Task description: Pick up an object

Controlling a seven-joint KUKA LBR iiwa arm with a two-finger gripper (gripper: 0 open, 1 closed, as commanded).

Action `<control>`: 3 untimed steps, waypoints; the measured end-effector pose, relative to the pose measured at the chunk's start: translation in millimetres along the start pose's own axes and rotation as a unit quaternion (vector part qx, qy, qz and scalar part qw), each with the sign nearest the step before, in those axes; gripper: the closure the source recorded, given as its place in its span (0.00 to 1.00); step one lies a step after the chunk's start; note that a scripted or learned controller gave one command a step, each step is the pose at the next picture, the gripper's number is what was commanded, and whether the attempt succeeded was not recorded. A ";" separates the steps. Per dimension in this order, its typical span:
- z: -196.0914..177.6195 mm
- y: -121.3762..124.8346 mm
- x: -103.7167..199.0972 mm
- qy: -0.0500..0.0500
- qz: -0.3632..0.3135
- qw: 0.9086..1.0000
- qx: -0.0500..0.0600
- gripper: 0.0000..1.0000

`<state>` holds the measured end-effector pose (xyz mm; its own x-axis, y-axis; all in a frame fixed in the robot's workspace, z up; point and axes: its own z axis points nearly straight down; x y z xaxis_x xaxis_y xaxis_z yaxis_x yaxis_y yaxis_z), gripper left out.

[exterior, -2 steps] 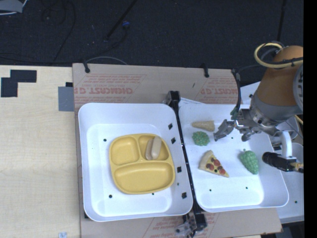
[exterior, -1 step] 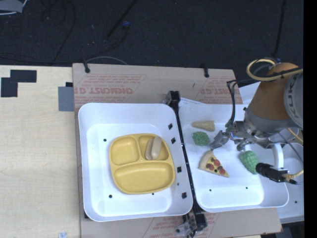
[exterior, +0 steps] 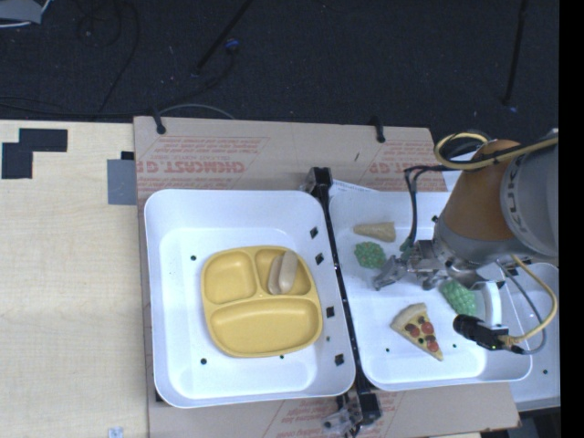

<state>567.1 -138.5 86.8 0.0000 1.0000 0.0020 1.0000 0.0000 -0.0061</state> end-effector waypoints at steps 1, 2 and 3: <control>-12.2 -0.2 -1.2 0.000 0.002 1.000 0.000 1.00; -70.5 4.1 6.6 -0.001 -0.001 1.000 -0.004 1.00; -133.9 5.4 4.7 -0.001 -0.001 1.000 -0.005 1.00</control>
<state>573.3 -134.1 220.7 -0.0011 1.0000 -0.0008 1.0000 0.0011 0.0033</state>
